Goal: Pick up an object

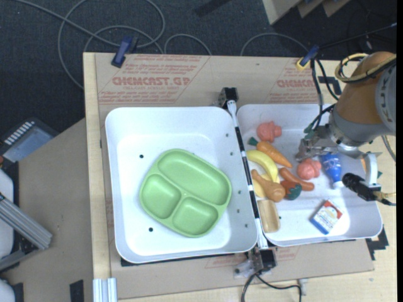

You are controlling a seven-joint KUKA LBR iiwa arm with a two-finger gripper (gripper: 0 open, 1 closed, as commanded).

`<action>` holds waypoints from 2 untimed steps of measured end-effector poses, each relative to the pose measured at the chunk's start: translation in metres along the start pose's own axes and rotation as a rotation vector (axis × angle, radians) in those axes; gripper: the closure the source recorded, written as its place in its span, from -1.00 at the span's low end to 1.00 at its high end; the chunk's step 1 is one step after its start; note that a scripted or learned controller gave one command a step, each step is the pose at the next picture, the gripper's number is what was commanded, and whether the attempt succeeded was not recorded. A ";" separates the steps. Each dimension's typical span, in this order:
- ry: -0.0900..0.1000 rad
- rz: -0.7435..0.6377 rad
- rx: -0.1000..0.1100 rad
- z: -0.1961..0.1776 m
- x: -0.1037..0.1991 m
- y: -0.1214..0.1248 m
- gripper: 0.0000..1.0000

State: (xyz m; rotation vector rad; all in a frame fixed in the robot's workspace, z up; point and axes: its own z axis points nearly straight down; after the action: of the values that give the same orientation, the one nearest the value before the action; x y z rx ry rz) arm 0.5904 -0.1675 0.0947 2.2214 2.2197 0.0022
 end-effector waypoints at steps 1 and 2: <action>-0.002 -0.001 -0.003 -0.119 -0.006 -0.019 1.00; -0.001 0.000 0.001 -0.118 -0.006 -0.020 -1.00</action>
State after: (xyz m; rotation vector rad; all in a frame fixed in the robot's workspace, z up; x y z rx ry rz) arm 0.5698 -0.1734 0.2123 2.2209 2.2202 0.0002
